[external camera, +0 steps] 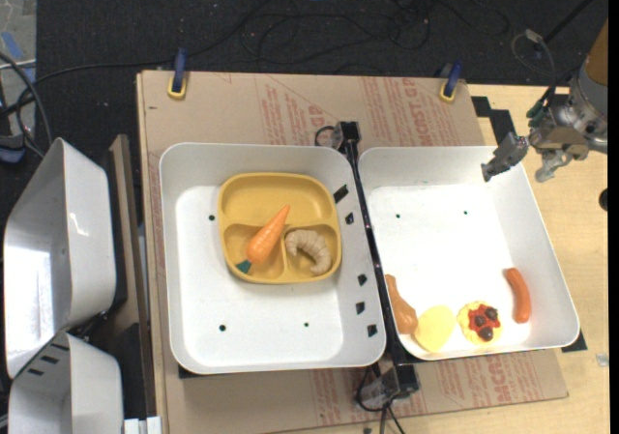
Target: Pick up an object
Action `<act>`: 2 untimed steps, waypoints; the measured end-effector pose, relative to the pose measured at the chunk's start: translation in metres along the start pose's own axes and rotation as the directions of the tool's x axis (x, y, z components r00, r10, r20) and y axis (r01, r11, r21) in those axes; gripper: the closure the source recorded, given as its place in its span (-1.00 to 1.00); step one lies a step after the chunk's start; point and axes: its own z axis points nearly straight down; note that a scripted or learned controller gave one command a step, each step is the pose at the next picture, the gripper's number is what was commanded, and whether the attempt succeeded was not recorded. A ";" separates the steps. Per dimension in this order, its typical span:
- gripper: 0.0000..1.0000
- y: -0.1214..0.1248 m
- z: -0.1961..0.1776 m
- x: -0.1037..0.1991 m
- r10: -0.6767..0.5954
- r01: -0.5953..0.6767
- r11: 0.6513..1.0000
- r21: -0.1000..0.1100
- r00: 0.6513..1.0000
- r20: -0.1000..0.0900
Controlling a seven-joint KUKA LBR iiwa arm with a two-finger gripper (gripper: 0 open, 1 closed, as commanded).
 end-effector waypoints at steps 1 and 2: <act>-1.00 0.002 -0.006 0.001 -0.003 0.003 1.000 -0.011 1.000 0.003; -1.00 0.005 0.038 -0.002 -0.001 0.001 1.000 -0.006 1.000 0.001</act>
